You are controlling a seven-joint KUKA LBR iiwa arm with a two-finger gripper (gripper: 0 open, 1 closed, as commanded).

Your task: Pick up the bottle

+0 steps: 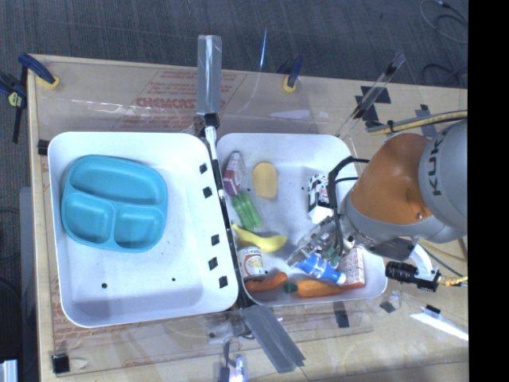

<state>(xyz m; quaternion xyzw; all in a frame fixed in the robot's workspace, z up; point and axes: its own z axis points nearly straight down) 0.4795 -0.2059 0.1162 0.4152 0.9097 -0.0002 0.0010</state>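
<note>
Across the middle of the wooden table [95, 86] sit two shallow white bins side by side, with dark grey carpet [119, 14] beyond its far edge. Blue clamps [38, 68] grip the table's far-left edge, and red printed lettering shows on the board under a clear sheet. The left bin [87, 301] holds a blue divided tray [114, 203] in its far-left part. The right bin [294, 146] holds the clutter: a yellow oval item [265, 180] near the far wall, a green item [246, 211] beside the divider, a banana [260, 239] near the middle, a small jar [252, 259] and two carrots [266, 281] along the near wall. The bottle [321, 268], blue with a white end, lies on its side near the right bin's near-right corner, just above the right-hand carrot. The hand [320, 243] hangs directly over the bottle, apparently touching it; whether its fingers are spread or closed cannot be told from this angle. The grey arm [453, 181] with its orange band [390, 181] reaches in over the bin's right wall.
</note>
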